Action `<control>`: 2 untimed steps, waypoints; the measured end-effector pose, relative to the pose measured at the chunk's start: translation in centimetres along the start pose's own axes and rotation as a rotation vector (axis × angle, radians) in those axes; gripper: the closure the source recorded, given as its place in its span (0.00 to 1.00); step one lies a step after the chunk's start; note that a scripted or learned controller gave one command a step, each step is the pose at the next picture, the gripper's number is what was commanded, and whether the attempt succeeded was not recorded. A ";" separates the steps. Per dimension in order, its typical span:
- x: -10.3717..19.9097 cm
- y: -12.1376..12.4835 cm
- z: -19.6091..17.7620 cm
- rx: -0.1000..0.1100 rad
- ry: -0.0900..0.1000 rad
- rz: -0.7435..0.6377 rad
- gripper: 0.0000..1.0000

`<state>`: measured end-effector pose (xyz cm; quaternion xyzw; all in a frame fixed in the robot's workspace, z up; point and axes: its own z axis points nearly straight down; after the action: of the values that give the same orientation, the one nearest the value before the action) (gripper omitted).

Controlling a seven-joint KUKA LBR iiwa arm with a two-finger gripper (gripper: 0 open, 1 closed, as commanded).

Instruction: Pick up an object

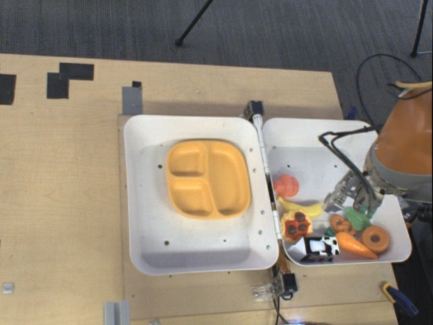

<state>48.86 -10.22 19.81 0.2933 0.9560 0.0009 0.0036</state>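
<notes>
I have the gripper (352, 198) low in the right bin (304, 137), toward four o'clock, just above a green toy (356, 219); whether its fingers are apart or together I cannot tell. That toy looks light, hard, slick plastic, so I'd pinch across its narrow middle.

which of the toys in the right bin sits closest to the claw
The green toy, right under the claw near the bin's right side. The carrot, orange ring, banana and pink ball all lie farther off.
</notes>
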 end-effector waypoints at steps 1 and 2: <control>2.5 3.8 -6.7 0.000 -0.001 -0.176 1.00; -8.0 10.7 -2.5 -0.001 0.001 -0.639 1.00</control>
<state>61.43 -5.84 22.45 -0.0216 0.9998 0.0004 0.0035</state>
